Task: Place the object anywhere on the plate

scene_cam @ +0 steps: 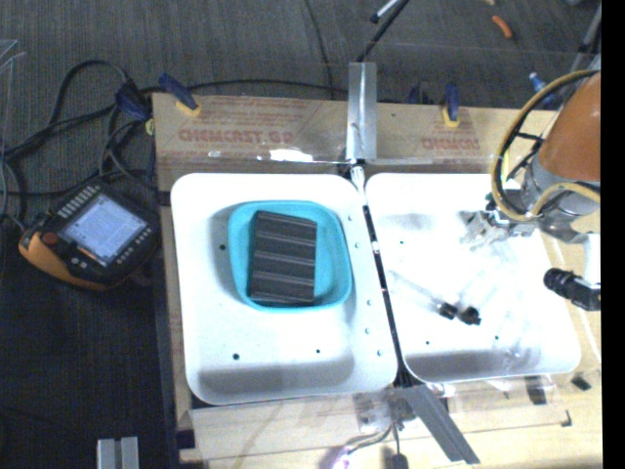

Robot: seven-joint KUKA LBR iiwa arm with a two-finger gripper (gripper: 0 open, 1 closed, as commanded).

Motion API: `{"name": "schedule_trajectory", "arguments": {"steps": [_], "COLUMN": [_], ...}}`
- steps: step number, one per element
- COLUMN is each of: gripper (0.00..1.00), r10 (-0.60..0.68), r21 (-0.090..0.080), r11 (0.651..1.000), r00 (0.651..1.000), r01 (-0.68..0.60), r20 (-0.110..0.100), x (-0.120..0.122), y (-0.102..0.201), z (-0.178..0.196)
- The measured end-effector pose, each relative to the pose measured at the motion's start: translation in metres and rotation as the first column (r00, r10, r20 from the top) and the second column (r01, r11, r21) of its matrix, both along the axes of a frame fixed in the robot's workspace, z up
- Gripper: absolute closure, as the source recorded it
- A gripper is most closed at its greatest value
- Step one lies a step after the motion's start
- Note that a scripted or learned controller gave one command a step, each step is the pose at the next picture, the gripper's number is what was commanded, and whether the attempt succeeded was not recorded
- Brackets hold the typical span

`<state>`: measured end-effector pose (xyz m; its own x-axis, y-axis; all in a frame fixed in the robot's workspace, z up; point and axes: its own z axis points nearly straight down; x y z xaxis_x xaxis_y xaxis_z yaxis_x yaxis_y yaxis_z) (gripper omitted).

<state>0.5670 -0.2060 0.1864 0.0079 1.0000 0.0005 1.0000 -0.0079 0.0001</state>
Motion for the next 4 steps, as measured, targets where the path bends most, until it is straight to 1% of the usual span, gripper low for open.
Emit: {"name": "schedule_trajectory", "arguments": {"steps": [1,2,3,4], "gripper": [0.00,0.00,0.00,0.00], "r10": [0.000,-0.052,-0.164,0.005], "r21": [0.000,0.000,-0.001,0.001], "r11": [1.000,0.999,0.986,1.000], "r00": [1.000,0.999,0.986,1.000], "r01": [0.000,0.052,0.164,-0.005], "r20": [0.000,-0.004,-0.004,-0.001], "x": [0.000,-0.058,-0.084,-0.083], "y": [0.000,0.091,0.030,-0.006], "z": [0.000,-0.016,-0.017,0.027]}}
